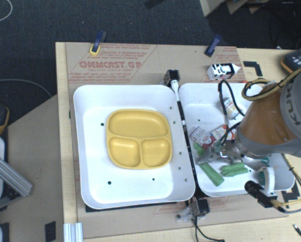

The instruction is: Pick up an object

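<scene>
The yellow divided tray (139, 137) looks like smooth plastic with a soft sheen. Both white bins, the left bin (87, 145) and the right bin (203, 105), are smooth, slightly glossy plastic. The surface (155, 59) looks like matt brown cardboard printed with red lettering. The green pieces (233, 170) in the right bin look like smooth plastic, and the crinkled wrapper (200, 135) beside them is shiny. The arm's orange band (264, 120) is glossy; its grey shell (296, 105) is smooth.
</scene>
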`<state>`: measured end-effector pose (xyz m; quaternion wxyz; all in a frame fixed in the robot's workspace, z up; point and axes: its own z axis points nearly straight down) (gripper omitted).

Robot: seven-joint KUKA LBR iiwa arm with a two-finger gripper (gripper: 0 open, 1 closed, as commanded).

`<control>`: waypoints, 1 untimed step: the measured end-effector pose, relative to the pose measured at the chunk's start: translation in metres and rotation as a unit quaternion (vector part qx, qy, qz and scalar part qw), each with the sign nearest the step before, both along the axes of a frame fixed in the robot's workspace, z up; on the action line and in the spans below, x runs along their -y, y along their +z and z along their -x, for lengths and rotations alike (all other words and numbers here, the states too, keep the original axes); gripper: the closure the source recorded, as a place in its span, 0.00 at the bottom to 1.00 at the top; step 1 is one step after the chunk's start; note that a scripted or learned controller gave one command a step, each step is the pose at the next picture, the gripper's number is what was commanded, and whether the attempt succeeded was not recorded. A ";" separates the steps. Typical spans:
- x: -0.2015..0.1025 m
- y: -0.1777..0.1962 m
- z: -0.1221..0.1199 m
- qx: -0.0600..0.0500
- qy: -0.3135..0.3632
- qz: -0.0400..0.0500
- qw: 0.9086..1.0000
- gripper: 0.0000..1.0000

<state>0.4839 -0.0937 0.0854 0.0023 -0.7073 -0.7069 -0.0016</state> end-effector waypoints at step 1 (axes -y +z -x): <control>0.000 0.014 -0.002 0.005 0.000 0.001 1.000 1.00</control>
